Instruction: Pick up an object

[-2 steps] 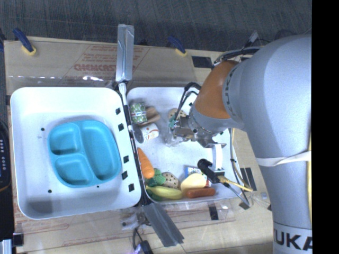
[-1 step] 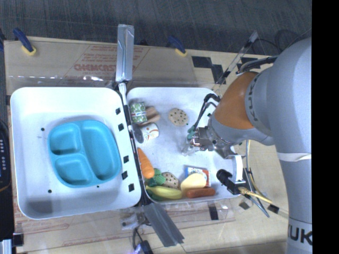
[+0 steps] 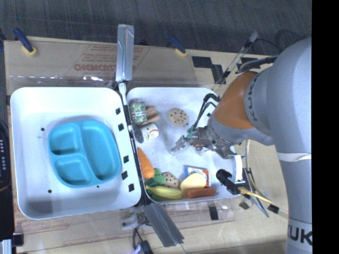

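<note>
My gripper [image 3: 179, 144] hangs over bare floor in the middle of the right bin [image 3: 159, 97], pointing left. It looks open, with nothing between its fingers. Around it lie a chocolate-chip cookie [image 3: 178, 116] just beyond it, a small white cup [image 3: 149, 133] to its left, and a green can [image 3: 137, 111] at the bin's far left corner. Along the near side sit a carrot [image 3: 146, 164], a second cookie [image 3: 169, 179], a banana [image 3: 166, 192], a yellow wedge [image 3: 193, 181], a red sausage [image 3: 200, 192] and a small printed box [image 3: 197, 171].
The left bin [image 3: 21, 142] holds a blue divided tray [image 3: 83, 152]. A raised divider [image 3: 130, 136] with black clips separates the bins. The grey arm with its orange band [image 3: 235, 107] comes in from the right over the right bin's edge, trailing cables [image 3: 254, 194].
</note>
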`<state>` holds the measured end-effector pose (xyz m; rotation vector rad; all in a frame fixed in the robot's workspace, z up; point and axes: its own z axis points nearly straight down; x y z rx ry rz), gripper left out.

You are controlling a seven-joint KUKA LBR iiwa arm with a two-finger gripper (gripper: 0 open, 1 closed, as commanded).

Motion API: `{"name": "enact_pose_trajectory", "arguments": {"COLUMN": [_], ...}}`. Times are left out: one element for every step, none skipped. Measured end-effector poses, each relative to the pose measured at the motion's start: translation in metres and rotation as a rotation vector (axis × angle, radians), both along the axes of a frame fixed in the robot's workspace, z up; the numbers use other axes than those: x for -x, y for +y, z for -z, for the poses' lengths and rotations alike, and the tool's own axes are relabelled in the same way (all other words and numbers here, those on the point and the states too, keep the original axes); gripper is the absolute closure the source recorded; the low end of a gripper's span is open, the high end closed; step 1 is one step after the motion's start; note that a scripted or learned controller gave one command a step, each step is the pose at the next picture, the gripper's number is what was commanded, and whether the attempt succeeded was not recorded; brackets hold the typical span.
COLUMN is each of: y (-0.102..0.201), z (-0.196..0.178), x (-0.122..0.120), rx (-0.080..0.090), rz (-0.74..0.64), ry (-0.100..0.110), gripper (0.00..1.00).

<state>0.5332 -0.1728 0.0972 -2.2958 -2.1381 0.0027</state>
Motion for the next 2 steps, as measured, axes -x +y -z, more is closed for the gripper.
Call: {"name": "enact_pose_trajectory", "arguments": {"y": [0.036,-0.038], "z": [-0.01,0.005], "x": [-0.043,-0.036], "rx": [0.001,0.003], "rz": [-0.433,-0.139], "ry": [-0.005,-0.004], "gripper": [0.0,0.0]}}
